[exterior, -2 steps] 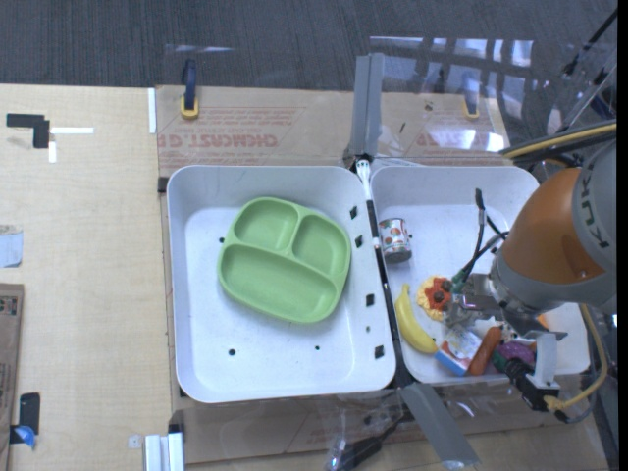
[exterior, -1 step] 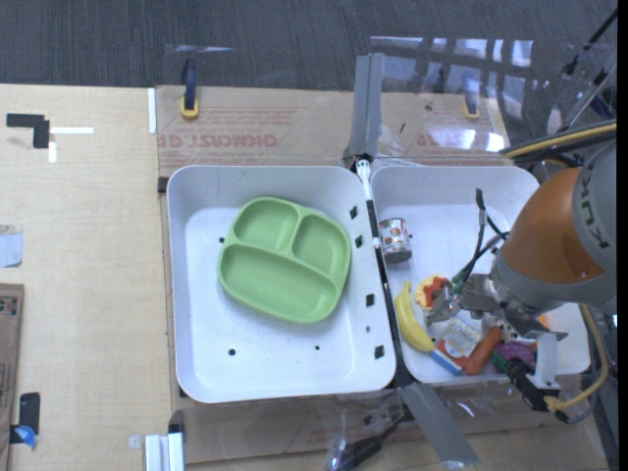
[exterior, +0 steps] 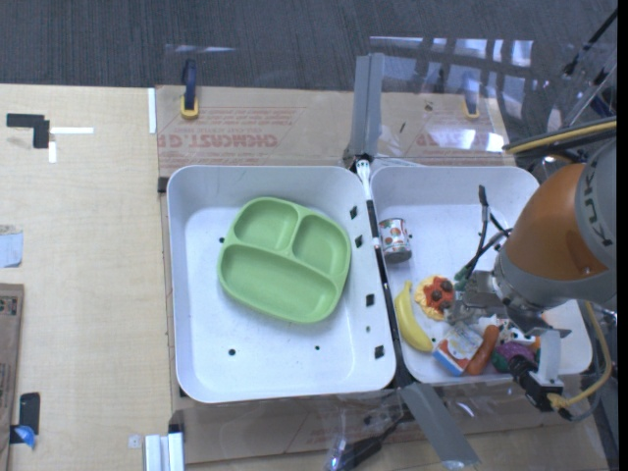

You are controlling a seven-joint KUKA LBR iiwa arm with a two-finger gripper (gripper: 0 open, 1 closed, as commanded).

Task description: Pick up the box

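The box, small and white with a blue edge and red print, lies near the front edge of the right bin. It sits between a banana and an orange carrot-like toy. My gripper hangs low over the bin, just above and slightly right of the box. The grey wrist and the orange band hide its far side. Nothing visible is lifted off the bin floor.
In the right bin there are also a small can, a red and yellow toy and dark and green bits at the front right. The left bin holds a green divided plate. A wall separates the bins.
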